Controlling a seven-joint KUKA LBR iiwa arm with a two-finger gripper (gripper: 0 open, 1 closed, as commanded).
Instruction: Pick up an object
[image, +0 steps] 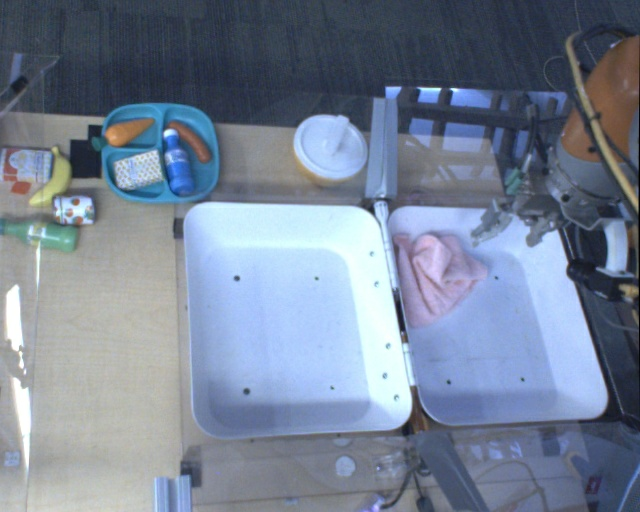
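The pink cloth (437, 273) lies in the right bin (560, 390) by its left wall, not picked up yet, and the gripper (513, 227) hangs open and empty just beside it.

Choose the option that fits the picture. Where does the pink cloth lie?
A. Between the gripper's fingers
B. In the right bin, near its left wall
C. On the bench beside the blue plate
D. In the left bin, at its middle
B: the pink cloth lies crumpled on the floor of the right bin, close to its left wall, apart from the gripper, which is above the bin's upper right part.
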